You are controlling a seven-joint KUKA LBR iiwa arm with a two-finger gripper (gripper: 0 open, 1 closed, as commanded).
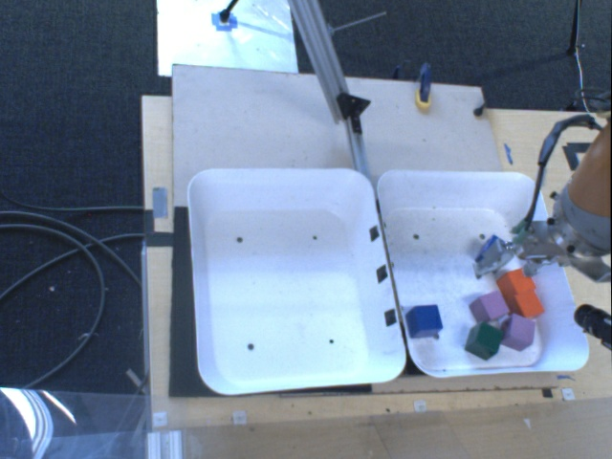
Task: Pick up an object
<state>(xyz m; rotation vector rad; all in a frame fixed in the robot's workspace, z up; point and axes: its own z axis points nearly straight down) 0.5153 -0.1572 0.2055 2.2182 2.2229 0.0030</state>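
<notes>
The right bin (449, 208) holds several small blocks near its front right corner. A blue cube (424, 320) lies closest to the divider. An orange block (521, 293) sits beside two purple blocks (490, 306) (519, 332) and a green block (484, 339). My gripper (491, 254) hangs low over the right bin, just up and left of the orange block, with the arm (585, 208) coming in from the right. Nothing is visibly held in the gripper.
The left bin (287, 189) stands beside the right one, sharing a middle wall with black clips (382, 273). A slanted metal pole (325, 55) crosses the back board. Cables (57, 247) lie on the floor at the left.
</notes>
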